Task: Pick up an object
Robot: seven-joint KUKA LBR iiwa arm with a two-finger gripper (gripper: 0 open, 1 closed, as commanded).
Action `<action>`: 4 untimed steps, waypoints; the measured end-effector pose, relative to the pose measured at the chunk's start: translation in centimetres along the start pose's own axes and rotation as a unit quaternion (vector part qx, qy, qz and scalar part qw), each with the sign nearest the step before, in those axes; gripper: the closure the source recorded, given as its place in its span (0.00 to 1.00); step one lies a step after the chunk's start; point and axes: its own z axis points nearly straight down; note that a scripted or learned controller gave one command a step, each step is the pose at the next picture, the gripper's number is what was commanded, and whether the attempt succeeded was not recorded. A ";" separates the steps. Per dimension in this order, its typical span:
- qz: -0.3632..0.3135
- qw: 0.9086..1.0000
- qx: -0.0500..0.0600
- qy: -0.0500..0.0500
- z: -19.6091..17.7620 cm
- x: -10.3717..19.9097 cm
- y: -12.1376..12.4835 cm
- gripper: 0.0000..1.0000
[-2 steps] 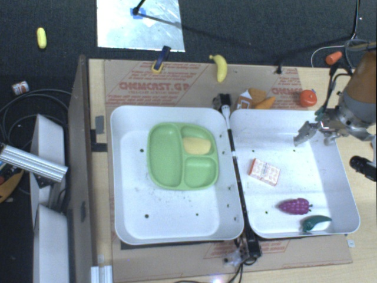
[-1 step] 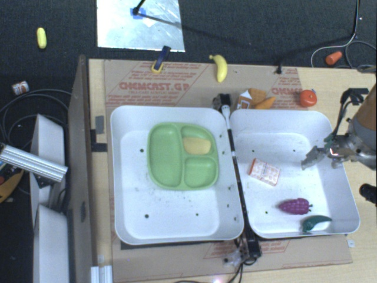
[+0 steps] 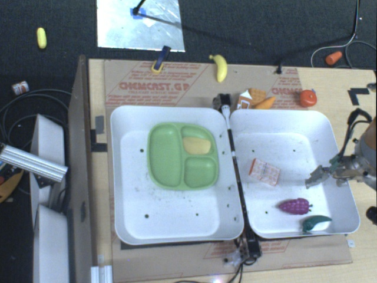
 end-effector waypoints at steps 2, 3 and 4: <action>-0.003 1.000 -0.004 -0.001 0.1 6.2 0.3 0.00; -0.001 1.000 -0.002 0.000 9.6 6.3 0.3 0.00; 0.000 1.000 -0.005 -0.003 9.1 -0.6 6.0 0.00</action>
